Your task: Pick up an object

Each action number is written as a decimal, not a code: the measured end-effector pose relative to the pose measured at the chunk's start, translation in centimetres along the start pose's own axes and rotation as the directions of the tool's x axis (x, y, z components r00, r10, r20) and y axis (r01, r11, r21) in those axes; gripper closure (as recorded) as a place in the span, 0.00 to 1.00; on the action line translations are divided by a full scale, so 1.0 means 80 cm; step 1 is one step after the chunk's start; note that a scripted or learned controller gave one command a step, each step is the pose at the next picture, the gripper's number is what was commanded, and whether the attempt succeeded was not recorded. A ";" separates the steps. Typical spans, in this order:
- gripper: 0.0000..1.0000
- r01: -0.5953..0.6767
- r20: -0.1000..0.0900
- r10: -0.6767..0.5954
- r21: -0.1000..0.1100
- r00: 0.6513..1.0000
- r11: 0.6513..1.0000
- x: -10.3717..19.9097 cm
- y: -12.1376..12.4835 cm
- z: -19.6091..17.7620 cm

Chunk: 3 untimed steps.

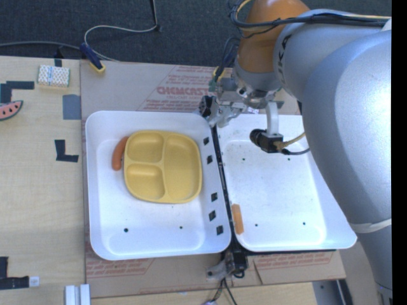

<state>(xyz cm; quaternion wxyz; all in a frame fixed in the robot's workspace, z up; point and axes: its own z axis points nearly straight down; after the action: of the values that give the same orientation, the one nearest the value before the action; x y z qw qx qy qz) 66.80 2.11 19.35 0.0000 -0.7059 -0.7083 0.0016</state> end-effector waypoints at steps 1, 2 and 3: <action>0.00 0.000 0.001 0.000 0.000 1.000 1.000 0.000 0.000 0.000; 1.00 0.001 0.002 -0.001 0.001 1.000 1.000 0.000 0.000 -0.012; 0.00 0.001 0.002 -0.001 0.001 1.000 1.000 0.000 0.000 -0.012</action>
<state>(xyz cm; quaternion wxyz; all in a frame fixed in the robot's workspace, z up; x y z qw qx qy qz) 66.79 2.10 20.27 -0.0004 -0.7056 -0.7086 0.0029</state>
